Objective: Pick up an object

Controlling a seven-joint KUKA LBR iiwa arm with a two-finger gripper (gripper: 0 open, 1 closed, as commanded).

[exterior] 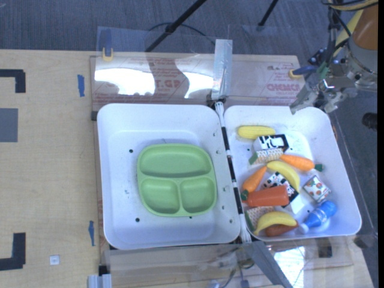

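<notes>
- Gripper [313,99] above the right bin's [343,179] far right corner; open or clenched, cannot tell.
- Toy bananas [256,132], carrots [297,161], blue bottle [318,216] heaped inside the right bin.
- Green divided plate [176,179] centred in the left bin [114,179].

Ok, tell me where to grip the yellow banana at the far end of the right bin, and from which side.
Grip the banana across its middle, coming straight down from above. It lies flat, long axis running left-right, apart from the bin wall, with bare floor on its far side; its near side sits close to the black-and-white box. Fingers should probably straddle its narrow width. The gripper hangs above the bin's far right corner.
</notes>
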